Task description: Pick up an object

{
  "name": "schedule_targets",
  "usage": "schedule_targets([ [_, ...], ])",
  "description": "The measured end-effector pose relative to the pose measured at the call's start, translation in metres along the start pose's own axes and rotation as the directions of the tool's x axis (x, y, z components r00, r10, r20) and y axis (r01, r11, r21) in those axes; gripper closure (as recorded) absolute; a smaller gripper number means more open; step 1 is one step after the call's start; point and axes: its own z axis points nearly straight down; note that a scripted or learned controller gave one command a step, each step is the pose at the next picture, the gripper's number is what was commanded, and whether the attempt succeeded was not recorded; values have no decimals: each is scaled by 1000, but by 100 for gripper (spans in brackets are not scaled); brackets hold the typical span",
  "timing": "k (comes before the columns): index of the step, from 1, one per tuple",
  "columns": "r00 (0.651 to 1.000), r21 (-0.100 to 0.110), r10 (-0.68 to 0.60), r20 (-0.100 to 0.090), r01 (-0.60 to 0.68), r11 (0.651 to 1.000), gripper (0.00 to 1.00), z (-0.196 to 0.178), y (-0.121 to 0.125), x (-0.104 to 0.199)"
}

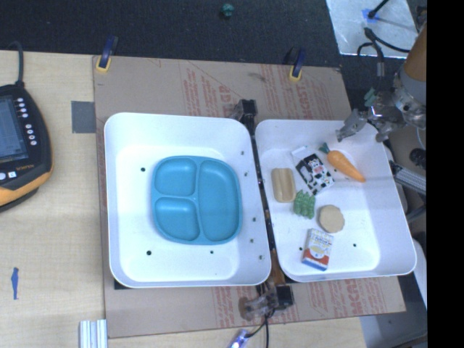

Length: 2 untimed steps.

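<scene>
The gripper [365, 124] hangs over the top right corner of the right bin [377, 256], near the rim, and its fingers look spread apart with nothing between them. In this bin lie several small things. The carrot [346, 165] is the closest to the gripper, a little below it and tilted. Just left of the carrot is a black and white carton [313, 170]. Further left a tan bar [283, 184] lies upright, and a green piece [304, 206] sits beside its lower end. A round cookie [331, 218] is near the middle, and a small box [317, 249] lies below it. The left bin [130, 263] holds a blue plate [196, 199] with three compartments. A pendant [18, 143] rests on the bench at the far left.
</scene>
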Motion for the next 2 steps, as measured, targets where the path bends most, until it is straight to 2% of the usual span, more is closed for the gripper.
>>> schedule_targets([
  [1, 1000, -1, -2, 0, 2, 1000, 0, 88, 0, 0],
  [2, 1000, -1, 0, 0, 0, 1000, 0, 95, 1, 23],
])
